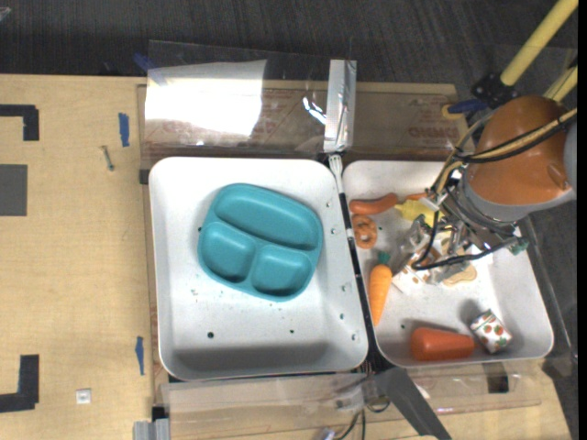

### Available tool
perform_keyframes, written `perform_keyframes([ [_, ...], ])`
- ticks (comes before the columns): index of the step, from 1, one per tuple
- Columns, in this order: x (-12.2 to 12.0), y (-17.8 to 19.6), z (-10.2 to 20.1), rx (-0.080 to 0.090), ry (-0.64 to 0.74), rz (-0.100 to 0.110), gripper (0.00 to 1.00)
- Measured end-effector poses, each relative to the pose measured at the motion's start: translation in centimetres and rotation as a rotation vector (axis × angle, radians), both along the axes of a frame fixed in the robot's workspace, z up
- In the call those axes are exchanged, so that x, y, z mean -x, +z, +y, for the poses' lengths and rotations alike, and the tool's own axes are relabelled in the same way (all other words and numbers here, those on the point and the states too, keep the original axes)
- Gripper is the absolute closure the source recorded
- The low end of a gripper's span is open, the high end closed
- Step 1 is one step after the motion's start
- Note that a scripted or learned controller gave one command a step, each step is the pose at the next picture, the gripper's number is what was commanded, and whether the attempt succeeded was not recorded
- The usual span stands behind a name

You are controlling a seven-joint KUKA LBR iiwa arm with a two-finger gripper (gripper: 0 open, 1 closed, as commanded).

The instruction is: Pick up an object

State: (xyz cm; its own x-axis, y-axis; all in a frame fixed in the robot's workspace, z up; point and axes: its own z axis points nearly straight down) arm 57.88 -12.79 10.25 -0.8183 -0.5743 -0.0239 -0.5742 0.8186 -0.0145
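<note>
Bench held two bins, teal tray (260,239) in the left, gripper (438,246) low in the cluttered right bin (527,291) near the carrot (378,289), grip state not discernible, so it risked nudging neighbours or closing on nothing.

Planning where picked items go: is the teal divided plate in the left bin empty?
Empty. The teal plate lies flat in the left bin, and all three compartments show bare teal.
</note>
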Motion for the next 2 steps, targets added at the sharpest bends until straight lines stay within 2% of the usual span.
perform_keyframes([
  [1,-2.5,11.2,7.9,-0.005,-0.215,0.012,1.00],
  [2,-8.7,12.2,9.9,-0.003,-0.120,0.018,1.00],
])
